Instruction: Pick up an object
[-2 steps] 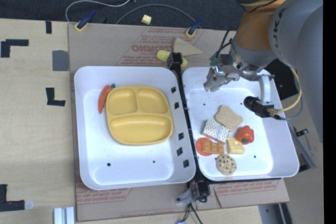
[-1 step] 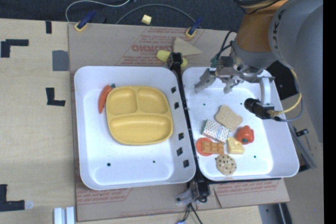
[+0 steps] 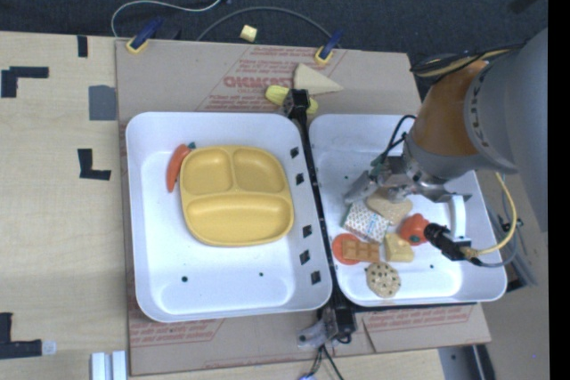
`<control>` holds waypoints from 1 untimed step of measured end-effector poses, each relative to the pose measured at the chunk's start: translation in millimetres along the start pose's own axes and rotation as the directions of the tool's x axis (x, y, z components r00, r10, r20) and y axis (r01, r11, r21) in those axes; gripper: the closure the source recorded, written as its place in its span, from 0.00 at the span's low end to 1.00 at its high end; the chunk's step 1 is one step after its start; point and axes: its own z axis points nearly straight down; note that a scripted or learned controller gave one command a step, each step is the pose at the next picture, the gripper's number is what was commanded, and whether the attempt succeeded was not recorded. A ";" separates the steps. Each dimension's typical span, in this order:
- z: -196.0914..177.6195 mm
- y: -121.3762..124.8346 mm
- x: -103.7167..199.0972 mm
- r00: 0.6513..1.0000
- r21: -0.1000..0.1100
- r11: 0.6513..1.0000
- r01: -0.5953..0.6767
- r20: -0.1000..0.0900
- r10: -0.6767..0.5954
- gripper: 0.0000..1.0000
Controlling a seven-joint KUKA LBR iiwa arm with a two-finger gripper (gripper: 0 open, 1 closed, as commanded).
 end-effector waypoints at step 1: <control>-6.0 37.2 5.6 1.000 0.000 1.000 0.005 -0.001 -0.005 0.00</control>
